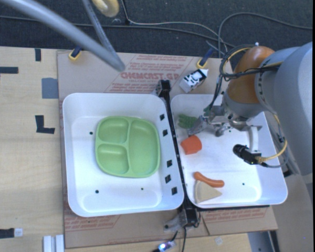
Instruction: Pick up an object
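Presently, reading from your left, the pale wooden bench (21, 156) carries a brown cardboard sheet (147, 70) on which both shallow white plastic bins sit, presumably to fix their position for the overhead camera. The left white bin (73, 140) holds a light green sectioned plastic plate (128, 146), lying flat near its middle and well apart from the arm; it is not a candidate at this moment.

A black divider strip (170, 140) runs between the bins. Past it, the right white bin (273, 190) holds the likely candidates. A dark green leafy toy piece (187, 121) lies near the bin's upper left corner. Just below it sits a small orange-red rounded block (191, 144). Toward the lower edge you will find an orange sausage-shaped toy (209, 180) touching a cream wedge-shaped piece (206, 193).

The tool (206, 123) is lowered into this bin, its tip just beside the green leafy piece and near the orange-red block. I cannot tell how wide it stands, nor whether anything is held; nothing is visibly between its tips. I judge the arm (296, 104), grey with an orange band, to be in the approach or grasp-attempt step, aimed at the green piece. You should note the bin wall and divider are close by, a collision risk.
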